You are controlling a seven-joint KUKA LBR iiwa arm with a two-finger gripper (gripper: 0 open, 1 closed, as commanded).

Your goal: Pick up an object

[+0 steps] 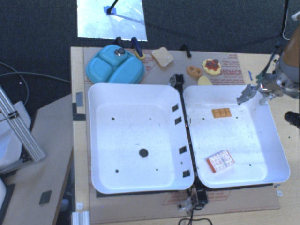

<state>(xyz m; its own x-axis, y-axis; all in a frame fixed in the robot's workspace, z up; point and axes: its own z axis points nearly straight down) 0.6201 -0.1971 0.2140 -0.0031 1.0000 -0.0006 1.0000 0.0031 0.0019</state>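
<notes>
Jaws [253, 93] hang over the 1 o'clock corner of the right bin [272, 139], at the end of the grey arm [288, 71] entering from 3 o'clock; whether they are spread or pressed together cannot be told from this view, and nothing is seen between them. The right bin holds two items: an orange cracker-like tile [221, 112] lying flat toward 12 o'clock, near the jaws but apart from them, and a red-and-white printed card [220, 161] lying tilted toward 6 o'clock, well apart from the tile. The left bin [101, 125] holds a small dark round object [143, 152] near its centre, too small to identify. On the worktop [79, 78] beyond the bins, at 12 o'clock, sit a blue divided tray [115, 65], a toast-shaped piece [162, 56], a small orange ring-shaped item [195, 71], a round tart-like toy [212, 65] and a pale yellow piece [204, 80] partly hidden behind the right bin's rim. The arm is cut off at the frame's 3 o'clock edge. A dark strip with clips [182, 121] runs between the two bins.
</notes>
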